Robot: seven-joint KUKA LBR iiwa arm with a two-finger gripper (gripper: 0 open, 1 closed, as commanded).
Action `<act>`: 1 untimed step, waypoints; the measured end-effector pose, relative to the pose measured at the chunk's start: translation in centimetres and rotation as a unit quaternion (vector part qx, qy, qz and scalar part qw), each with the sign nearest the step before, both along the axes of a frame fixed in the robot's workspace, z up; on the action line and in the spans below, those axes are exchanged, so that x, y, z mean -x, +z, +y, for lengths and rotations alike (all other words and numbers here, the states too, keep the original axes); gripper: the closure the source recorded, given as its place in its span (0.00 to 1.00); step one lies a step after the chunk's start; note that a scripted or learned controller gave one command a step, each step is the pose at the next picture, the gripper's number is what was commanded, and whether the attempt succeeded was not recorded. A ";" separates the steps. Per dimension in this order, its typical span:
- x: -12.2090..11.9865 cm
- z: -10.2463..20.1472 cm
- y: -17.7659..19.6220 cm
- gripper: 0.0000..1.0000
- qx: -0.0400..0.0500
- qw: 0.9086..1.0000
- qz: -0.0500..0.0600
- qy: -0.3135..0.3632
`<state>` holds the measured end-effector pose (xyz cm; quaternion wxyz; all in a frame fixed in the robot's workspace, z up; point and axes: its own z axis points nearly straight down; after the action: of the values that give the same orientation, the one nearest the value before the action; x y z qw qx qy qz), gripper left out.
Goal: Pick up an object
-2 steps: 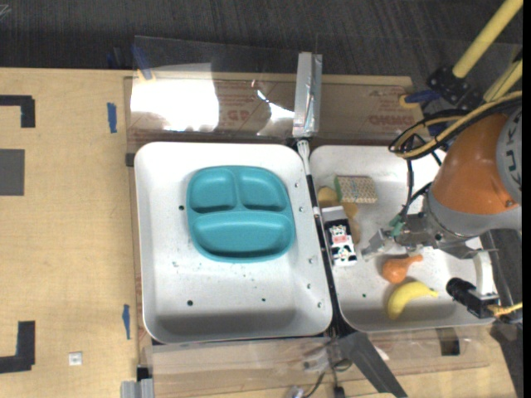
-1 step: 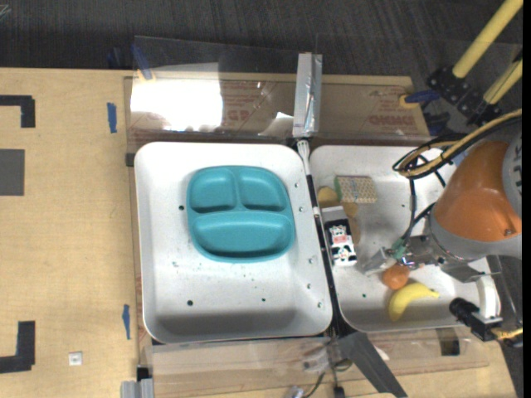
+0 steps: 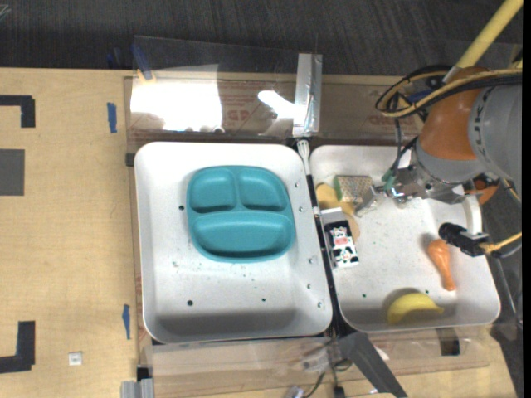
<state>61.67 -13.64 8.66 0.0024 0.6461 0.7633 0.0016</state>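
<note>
From above, your arm [image 3: 489,131] reaches into the right bin [image 3: 481,305], and the pincer [image 3: 397,187] hovers near its far rim; you cannot tell its state. The candidates lie loose there for picking: a smooth yellow banana [image 3: 412,307], an orange carrot [image 3: 442,262], a printed box [image 3: 341,244]. The left bin [image 3: 166,297] holds a glossy teal divided plate [image 3: 241,212].

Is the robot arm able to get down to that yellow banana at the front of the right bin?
Probably yes. The banana lies alone near the right bin's front wall, nothing on top of it. The gripper is farther back, and the orange carrot lies off to one side.
</note>
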 end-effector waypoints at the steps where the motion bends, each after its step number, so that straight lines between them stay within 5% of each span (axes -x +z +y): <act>1: 7.1 -6.7 0.1 0.00 -0.003 1.000 0.002 -0.021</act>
<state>54.54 -20.37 8.80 -0.0010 0.6617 0.7498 0.0029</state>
